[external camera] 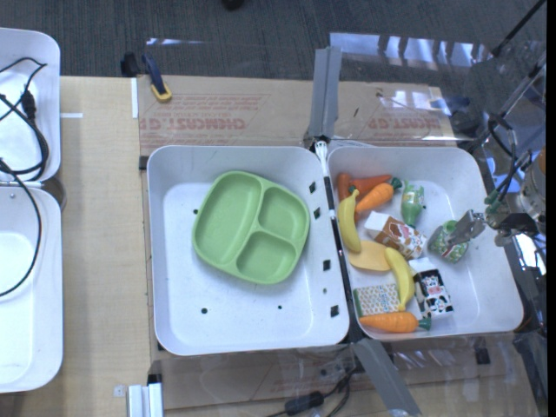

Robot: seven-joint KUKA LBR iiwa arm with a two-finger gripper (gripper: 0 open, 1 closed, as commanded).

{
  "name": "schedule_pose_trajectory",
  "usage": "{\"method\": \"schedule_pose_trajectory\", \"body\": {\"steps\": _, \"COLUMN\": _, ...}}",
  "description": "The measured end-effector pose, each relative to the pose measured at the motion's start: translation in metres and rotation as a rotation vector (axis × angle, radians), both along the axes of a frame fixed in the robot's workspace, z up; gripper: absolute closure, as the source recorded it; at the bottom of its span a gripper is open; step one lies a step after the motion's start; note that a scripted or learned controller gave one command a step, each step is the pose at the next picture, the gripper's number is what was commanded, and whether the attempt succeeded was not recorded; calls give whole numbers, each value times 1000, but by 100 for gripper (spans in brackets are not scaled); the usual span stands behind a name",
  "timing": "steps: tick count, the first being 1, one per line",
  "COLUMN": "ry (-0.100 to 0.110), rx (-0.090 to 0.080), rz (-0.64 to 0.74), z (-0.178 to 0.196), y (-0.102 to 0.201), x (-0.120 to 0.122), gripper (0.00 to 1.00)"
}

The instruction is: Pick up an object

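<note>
The right bin [486,298] holds a heap of toy food. In it are two carrots [372,191], a banana [349,222], a small green vegetable [412,203], a brown snack pack [402,237], a second banana [400,274], a black-and-white carton [432,292] and another carrot [391,322]. Apart from the heap, near the bin's right wall, lies a green and reddish toy [450,241]. My gripper [472,225] reaches in from the right, low in the bin, and meets this toy at its upper right side. The view does not settle whether the toy is gripped.
A green three-part plate [252,227] lies in the left bin [174,302]. A grey divider [326,102] rises behind the seam between the bins. Cables and white trays [17,233] sit at the far left. The arm's hardware [521,207] crowds the right bin's right wall.
</note>
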State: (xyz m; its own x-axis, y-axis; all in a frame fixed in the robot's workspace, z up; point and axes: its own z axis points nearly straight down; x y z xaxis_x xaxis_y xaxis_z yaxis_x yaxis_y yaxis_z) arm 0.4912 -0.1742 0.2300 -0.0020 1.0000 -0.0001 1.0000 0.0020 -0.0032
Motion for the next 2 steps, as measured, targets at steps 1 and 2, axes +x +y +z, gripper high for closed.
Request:
{"method": "schedule_pose_trajectory", "body": {"steps": 1, "ry": 0, "rx": 1, "rz": 46, "z": -94, "y": -3, "x": 0, "gripper": 0}}
{"method": "schedule_pose_trajectory", "body": {"steps": 2, "ry": 1, "rx": 1, "rz": -74, "z": -140, "y": 7, "x": 20, "gripper": 0}}
